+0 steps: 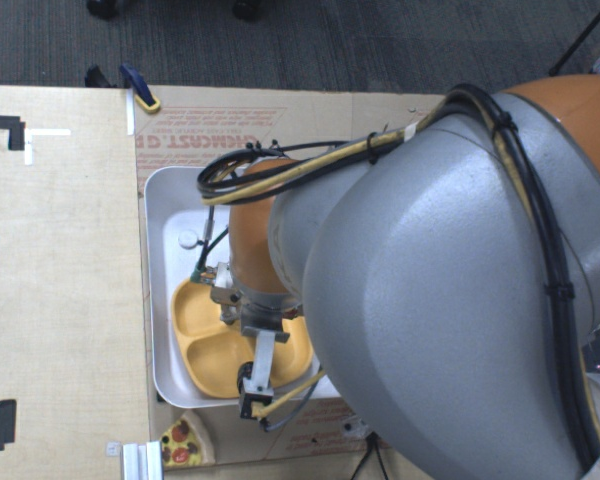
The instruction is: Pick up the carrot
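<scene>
My arm fills the right and middle of the camera view and hides most of the white bin (162, 268). The orange wrist band reaches down into the bin, and the gripper (223, 290) hangs over the back edge of a yellow divided plate (202, 330) lying in the bin's near half. The arm covers whatever lies under it and to the right.
A small white round thing (187, 238) lies in the bin's far left corner. A toy pizza slice (183, 444) lies on the cardboard (210, 123) just in front of the bin. A blue and yellow tool (140, 88) rests at the cardboard's far left corner. Pale wooden bench (60, 298) spreads to the left.
</scene>
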Tool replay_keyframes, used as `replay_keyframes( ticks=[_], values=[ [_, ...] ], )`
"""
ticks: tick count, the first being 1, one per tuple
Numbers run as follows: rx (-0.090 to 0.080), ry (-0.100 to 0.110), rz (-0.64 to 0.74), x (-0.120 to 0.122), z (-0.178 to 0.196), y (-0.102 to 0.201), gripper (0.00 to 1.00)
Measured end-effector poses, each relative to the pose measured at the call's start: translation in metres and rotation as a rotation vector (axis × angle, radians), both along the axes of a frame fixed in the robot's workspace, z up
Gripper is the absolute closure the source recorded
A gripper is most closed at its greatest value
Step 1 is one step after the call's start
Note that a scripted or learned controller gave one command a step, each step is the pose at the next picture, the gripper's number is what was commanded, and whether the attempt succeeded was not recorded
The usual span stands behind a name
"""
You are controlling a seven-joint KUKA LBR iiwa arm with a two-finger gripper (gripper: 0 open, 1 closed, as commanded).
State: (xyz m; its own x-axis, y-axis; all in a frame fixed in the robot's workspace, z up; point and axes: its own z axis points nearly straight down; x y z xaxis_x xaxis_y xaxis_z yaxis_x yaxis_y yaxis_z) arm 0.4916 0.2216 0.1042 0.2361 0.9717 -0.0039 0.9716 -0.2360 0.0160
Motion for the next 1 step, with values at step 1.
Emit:
replay_keyframes(
  ticks=[1],
  values=[
    [0.006,0.018,-0.247,-0.0147,0.0305,0.0070,1.00]
  ],
)
